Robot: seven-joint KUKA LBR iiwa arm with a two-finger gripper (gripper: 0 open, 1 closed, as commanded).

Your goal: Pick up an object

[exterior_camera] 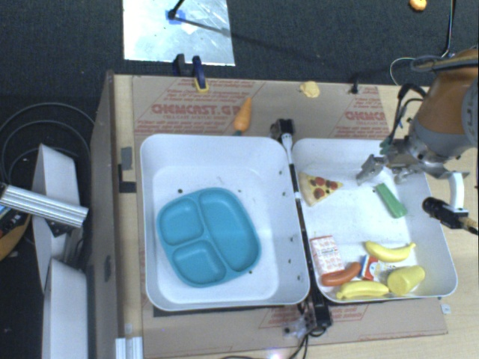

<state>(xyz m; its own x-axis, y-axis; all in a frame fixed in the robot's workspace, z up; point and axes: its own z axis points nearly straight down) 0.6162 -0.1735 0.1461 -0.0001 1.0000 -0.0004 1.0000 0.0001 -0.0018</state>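
From above, two shallow white plastic bins sit side by side on a cardboard-covered bench. The left bin (217, 155) holds one thing: a blue plastic tray (208, 235) with three rounded compartments, lying flat near the middle.

The right bin (329, 152) holds the loose toys. There are two yellow bananas: one (389, 251) curved near the lower right, the other (361, 291) along the front wall. Between them lie one red sausage (340, 275) and one small printed carton (325, 253), with one yellow cup-like shape (406, 279) at the front right corner. One pizza slice (319, 188), a pale triangle with red spots, lies by the left wall. One flat green bar (391, 200) lies slanted near the middle right, apart from the rest.

The grey arm, with its orange band, comes in from the right. Its gripper (372, 170) hangs over the bin's upper part, just above the green bar, between it and the pizza slice; I cannot tell its state.

One orange carrot (242, 116) lies on the cardboard behind the left bin.
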